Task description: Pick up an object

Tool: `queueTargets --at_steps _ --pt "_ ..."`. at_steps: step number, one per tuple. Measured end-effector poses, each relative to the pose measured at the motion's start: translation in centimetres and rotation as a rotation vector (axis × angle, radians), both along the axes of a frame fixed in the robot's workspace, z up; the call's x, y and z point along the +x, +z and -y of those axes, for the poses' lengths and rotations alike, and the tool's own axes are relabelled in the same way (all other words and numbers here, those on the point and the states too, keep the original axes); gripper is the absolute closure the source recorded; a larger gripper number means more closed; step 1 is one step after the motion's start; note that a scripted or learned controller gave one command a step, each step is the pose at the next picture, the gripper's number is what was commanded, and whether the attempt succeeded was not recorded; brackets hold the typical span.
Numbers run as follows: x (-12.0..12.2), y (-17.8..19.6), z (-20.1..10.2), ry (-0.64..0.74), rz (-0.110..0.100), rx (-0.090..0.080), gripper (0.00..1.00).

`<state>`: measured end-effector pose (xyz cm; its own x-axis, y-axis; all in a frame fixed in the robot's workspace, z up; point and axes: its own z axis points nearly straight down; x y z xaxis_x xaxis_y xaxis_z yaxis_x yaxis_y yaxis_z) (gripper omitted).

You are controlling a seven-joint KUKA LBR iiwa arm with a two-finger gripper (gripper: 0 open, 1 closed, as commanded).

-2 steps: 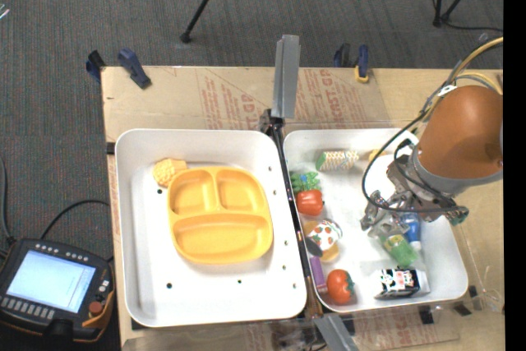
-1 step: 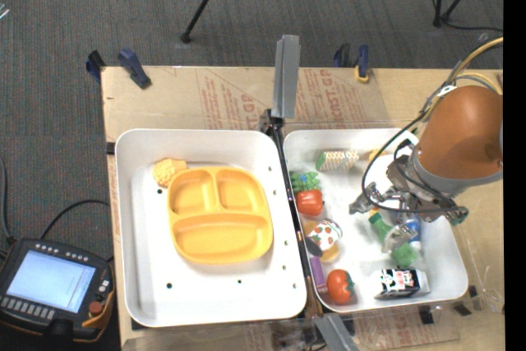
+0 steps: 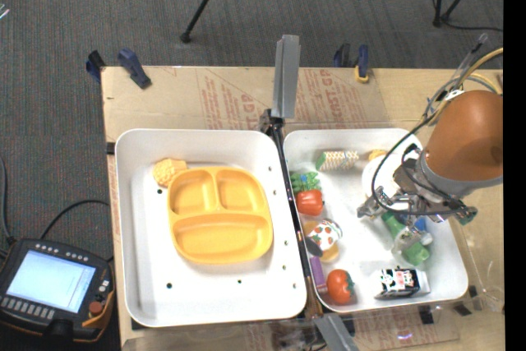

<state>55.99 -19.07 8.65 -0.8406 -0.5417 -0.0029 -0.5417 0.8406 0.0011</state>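
In the right bin [image 3: 460, 279], toys lie scattered: a red pepper [image 3: 310, 201] and a tomato [image 3: 339, 285] near the left wall, a black-and-white carton [image 3: 402, 282] at the front, a green piece [image 3: 413, 252] in the middle. The arm [image 3: 464, 136] reaches in from the right, wrist pointing down, gripper [image 3: 404, 218] just above the green piece; whether it grips anything, I cannot tell.
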Motion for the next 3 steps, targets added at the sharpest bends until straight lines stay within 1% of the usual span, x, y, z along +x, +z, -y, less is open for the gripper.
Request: queueTargets --at_steps 1,2,3 --pt "-3.1 0.0 1.7 0.096 -0.004 0.006 0.0" --pt "-4.9 0.4 -1.3 0.053 0.013 -0.003 0.0" --pt "-5.8 0.9 -5.9 0.117 0.036 -0.008 0.0"
